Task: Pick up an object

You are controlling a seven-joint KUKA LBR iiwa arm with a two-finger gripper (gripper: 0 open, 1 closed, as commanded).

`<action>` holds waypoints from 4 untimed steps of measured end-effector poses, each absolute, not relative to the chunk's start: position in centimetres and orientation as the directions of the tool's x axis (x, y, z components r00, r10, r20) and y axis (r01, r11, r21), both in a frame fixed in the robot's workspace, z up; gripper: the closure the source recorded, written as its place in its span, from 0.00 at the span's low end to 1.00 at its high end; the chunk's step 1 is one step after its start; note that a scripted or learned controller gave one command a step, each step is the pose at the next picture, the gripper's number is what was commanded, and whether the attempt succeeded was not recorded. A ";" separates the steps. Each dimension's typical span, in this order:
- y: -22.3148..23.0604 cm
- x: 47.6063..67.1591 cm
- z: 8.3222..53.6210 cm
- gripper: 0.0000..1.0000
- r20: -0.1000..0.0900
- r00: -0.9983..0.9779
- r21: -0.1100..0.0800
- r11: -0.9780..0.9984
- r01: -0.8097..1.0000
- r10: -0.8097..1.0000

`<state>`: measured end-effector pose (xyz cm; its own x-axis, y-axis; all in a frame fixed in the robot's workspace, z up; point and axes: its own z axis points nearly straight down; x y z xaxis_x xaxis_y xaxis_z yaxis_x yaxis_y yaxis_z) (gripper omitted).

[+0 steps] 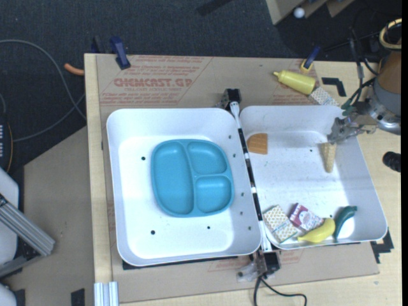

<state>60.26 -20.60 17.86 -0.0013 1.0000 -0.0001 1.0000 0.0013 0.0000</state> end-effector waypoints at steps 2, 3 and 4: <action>-20.7 58.4 19.7 1.00 -0.002 -0.001 0.003 0.001 1.000 1.000; -21.4 59.0 17.2 1.00 0.000 0.000 -0.001 0.000 1.000 1.000; -22.4 59.9 18.3 1.00 -0.002 0.000 0.003 0.000 1.000 1.000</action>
